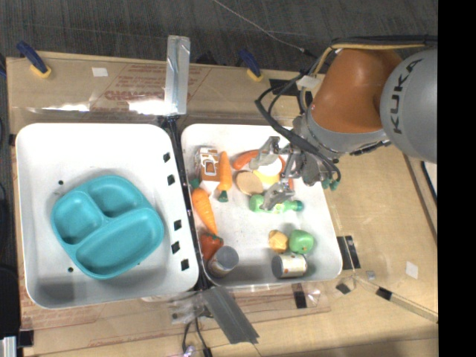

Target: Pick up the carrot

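Two shallow white bins sit side by side on the wooden worktop. The left bin holds a teal divided plate set toward its 6 o'clock side. The right bin is crowded with toy food: a carrot lies against the bin's 9 o'clock wall, tip pointing toward 5 o'clock, with a second, smaller carrot just beside it at 1 o'clock. A red pepper and a grey cup rest near the 7 o'clock corner; a green apple, a small yellow piece and a tin can cluster toward 5 o'clock.

The grey KUKA arm, orange band above the wrist, reaches in from 3 o'clock. Its claw hangs over the bin's upper middle, above a tan round piece and green items, well apart from the carrot; whether it is released or clenched cannot be told.
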{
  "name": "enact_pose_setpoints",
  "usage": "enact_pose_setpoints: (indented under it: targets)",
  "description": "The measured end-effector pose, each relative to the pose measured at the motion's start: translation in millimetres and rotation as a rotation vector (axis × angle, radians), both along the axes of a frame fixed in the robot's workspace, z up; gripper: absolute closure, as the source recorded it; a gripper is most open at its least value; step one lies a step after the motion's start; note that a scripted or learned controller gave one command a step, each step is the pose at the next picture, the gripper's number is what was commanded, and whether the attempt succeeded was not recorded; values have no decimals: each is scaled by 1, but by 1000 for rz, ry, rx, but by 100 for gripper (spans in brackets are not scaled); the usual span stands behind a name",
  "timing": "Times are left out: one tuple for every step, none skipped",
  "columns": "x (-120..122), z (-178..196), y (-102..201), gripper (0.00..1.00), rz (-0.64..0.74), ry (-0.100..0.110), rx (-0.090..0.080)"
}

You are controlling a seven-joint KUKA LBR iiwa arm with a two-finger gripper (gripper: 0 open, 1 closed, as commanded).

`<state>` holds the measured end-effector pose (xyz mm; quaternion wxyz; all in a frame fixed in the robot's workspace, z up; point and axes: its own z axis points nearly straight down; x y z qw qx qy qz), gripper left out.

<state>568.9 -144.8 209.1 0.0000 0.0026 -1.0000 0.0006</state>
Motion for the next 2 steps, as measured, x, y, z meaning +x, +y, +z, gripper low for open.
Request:
enact_pose_setpoints:
  targets:
    - [-47,-102,-11,0,19,7,3]
    - [-43,-88,-8,100,30,-1,2]
